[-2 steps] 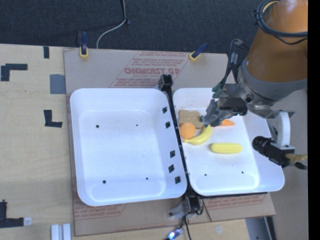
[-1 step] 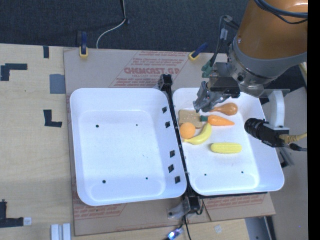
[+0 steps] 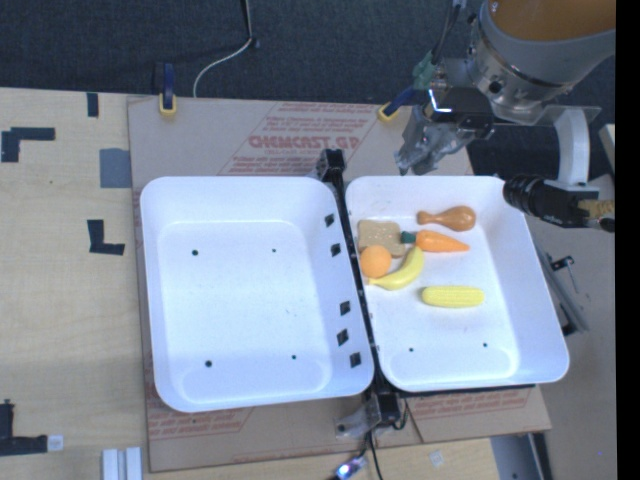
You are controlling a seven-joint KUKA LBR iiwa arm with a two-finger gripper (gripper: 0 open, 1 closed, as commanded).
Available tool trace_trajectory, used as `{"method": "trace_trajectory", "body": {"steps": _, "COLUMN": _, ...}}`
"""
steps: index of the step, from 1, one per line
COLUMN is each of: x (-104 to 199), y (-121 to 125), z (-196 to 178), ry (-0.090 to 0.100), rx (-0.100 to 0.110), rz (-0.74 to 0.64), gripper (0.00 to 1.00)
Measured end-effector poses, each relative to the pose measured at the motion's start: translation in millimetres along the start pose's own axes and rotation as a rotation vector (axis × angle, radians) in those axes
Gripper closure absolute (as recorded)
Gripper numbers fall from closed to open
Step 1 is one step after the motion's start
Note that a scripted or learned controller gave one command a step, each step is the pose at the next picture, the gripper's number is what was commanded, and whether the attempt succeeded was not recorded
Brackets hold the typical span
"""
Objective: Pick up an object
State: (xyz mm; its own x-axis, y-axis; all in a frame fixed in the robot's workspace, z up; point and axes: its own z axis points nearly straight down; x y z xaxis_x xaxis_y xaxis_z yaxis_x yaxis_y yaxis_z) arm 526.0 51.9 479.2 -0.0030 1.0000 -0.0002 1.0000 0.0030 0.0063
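Observation:
The right bin [image 3: 520, 358] holds several toy foods: a brown chicken drumstick [image 3: 448, 218], an orange carrot [image 3: 440, 242], a tan bread slice [image 3: 379, 234], a small orange [image 3: 375, 261], a yellow banana [image 3: 400, 271] and a yellow corn cob [image 3: 452, 296]. My gripper [image 3: 422, 158] hangs above the far rim of the right bin, up and left of the drumstick, clear of every item. Nothing shows between its fingers.
The left bin [image 3: 160, 298] sits beside the right one, joined by a black clip strip [image 3: 345, 268]. Both rest on a cardboard sheet [image 3: 280, 138]. A black cylinder [image 3: 545, 200] juts in at the right of the bin. A cable [image 3: 230, 43] trails at the back.

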Motion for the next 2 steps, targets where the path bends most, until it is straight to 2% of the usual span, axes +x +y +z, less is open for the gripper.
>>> {"method": "trace_trajectory", "body": {"steps": 1, "x": 29, "y": -47, "z": 148, "ry": -0.002, "rx": 0.025, "rz": 0.0, "gripper": 1.0}}
{"method": "trace_trajectory", "body": {"steps": 2, "x": 28, "y": -43, "z": 130, "ry": -0.001, "rx": 0.01, "rz": 0.0, "gripper": 1.0}}
